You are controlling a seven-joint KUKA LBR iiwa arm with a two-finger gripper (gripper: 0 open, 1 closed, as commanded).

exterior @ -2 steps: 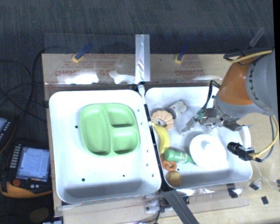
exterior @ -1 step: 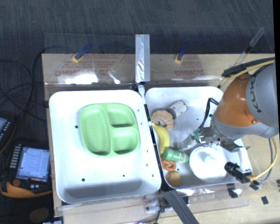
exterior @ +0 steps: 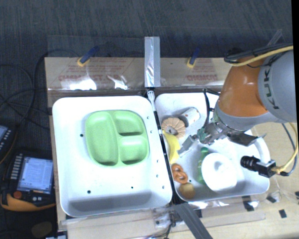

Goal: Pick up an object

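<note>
The right bin point(exterior: 263, 185) holds several small objects. A tan ridged round piece point(exterior: 173, 125) lies beside a white cylinder point(exterior: 190, 115) at the back. A yellow banana point(exterior: 172, 146) runs along the left wall, with a pretzel point(exterior: 178, 173) and a brown ball point(exterior: 187, 190) below it. A white round item point(exterior: 219, 171) sits near the front, partly covering a green object point(exterior: 202, 161). My gripper point(exterior: 193, 140) is low over the bin's middle, just right of the banana and below the white cylinder. The grey arm with its orange band point(exterior: 243, 91) covers the bin's right part.
The left bin point(exterior: 73, 195) holds a green divided plate point(exterior: 116, 137) in its middle. A metal divider point(exterior: 153, 66) stands between the bins at the back. A black fitting with a yellow cable point(exterior: 256, 165) hangs off the arm over the right bin's front right.
</note>
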